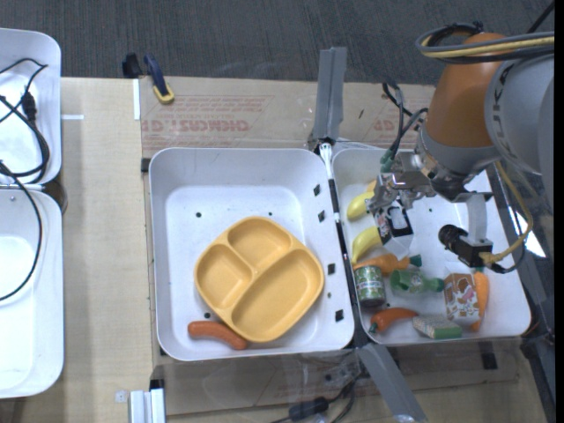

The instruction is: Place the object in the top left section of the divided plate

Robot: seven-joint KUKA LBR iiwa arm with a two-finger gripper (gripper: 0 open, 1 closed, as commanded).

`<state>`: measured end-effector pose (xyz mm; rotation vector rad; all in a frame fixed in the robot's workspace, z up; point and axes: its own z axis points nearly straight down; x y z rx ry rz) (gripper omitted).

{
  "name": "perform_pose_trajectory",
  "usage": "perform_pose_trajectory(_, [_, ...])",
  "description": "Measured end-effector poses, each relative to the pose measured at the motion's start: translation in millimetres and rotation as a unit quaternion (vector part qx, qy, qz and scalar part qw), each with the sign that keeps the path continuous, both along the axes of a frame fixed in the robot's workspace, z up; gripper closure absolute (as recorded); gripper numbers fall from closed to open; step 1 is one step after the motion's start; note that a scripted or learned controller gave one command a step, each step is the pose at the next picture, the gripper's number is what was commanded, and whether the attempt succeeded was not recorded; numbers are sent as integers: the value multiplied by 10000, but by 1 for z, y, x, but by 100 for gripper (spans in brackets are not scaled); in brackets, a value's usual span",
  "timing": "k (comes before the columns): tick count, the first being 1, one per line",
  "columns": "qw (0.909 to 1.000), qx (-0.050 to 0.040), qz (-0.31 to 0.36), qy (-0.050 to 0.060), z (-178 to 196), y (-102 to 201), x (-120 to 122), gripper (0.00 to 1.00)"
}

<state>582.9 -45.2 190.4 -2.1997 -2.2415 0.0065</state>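
Gripper [389, 203] hangs over the right bin [515, 320] at centre-right of frame, above a yellow banana [359, 206]; its opening cannot be judged. Divided plate [258, 278] lies in the left bin [167, 236].

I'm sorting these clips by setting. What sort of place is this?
Most likely a robotics lab bench, not a kitchen. A robot arm reaches over two white bins: one bears a yellow divided plate, the other toy food such as a banana. Loose cables lie alongside.
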Motion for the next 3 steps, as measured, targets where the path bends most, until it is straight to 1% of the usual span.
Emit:
perform_pose_trajectory(1, [10000, 4, -95, 5, 42, 68, -94, 100])
perform_pose_trajectory(2, [9995, 6, 312, 4, 9, -25, -106, 100])
perform_pose_trajectory(3, [9978, 6, 660, -9, 109, 67, -84, 100])
